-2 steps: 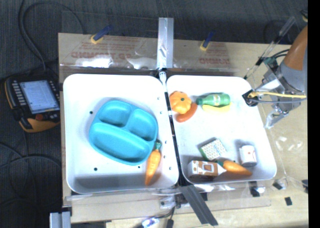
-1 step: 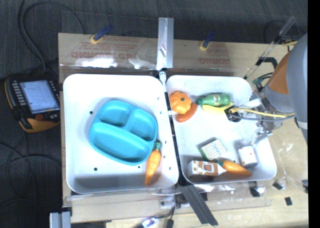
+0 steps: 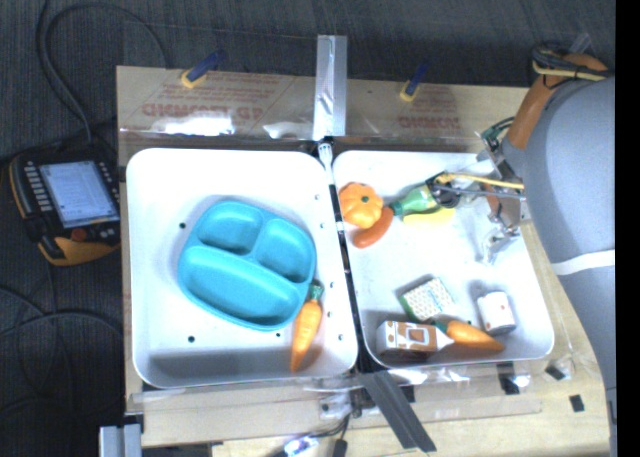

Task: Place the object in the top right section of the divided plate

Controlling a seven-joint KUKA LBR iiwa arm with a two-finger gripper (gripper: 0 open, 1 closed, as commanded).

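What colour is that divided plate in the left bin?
The divided plate is bright turquoise blue, plain, seen clearly in the camera view.

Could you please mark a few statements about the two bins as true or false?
1. The blue plate lies in the left bin. True.
2. A carrot lies inside the plate's top right section. False: it lies on the bin floor, by the plate's lower right rim.
3. The right bin also holds a carrot. True.
4. The gripper is above the left bin. False: it is over the right bin, near its right side.
5. The plate's sections hold toys. False: nothing lies in them.
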